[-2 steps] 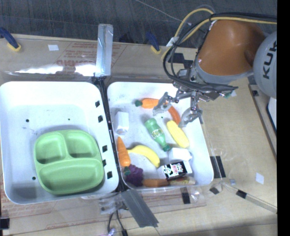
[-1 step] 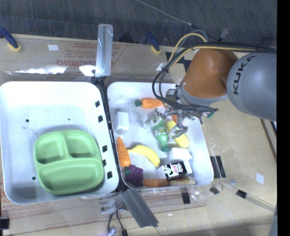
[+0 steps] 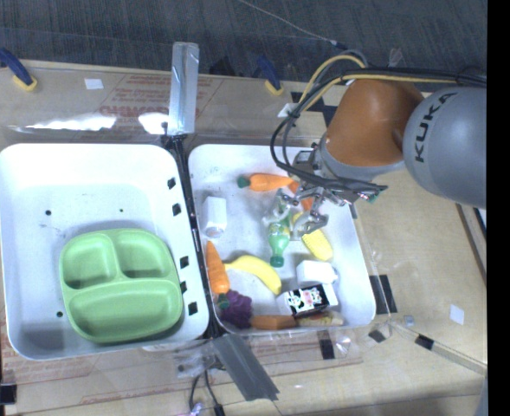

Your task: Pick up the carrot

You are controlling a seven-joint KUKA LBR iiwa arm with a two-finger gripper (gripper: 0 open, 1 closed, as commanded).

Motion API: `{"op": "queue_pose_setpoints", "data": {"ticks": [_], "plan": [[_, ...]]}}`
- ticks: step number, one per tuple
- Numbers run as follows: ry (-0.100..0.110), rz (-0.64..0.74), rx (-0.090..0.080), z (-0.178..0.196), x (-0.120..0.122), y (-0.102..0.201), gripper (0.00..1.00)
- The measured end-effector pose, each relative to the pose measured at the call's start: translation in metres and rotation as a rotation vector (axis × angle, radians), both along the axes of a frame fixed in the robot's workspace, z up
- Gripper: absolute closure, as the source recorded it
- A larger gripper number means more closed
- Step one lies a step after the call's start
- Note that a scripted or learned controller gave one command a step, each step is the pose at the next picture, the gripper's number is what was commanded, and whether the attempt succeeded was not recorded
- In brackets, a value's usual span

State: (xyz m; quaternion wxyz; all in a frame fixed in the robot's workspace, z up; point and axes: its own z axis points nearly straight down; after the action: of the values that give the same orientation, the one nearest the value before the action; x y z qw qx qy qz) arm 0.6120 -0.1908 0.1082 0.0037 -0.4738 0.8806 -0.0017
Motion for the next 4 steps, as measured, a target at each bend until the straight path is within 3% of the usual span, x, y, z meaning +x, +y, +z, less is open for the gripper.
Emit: {"op": "queue_pose_setpoints", "data": {"ticks": [1,2,3,4], "plan": [[0.001,-0.232,0.001,0.078,0.014,0.039,1.00],[0.009,-0.433,0.002,0.053,-0.010,0.050,1.00],[0.009,-0.916,0.003,0.070,-0.075,0.086,1.00],[0.003,-1.023,0.004,0.127,-0.109,0.042,1.00]]}}
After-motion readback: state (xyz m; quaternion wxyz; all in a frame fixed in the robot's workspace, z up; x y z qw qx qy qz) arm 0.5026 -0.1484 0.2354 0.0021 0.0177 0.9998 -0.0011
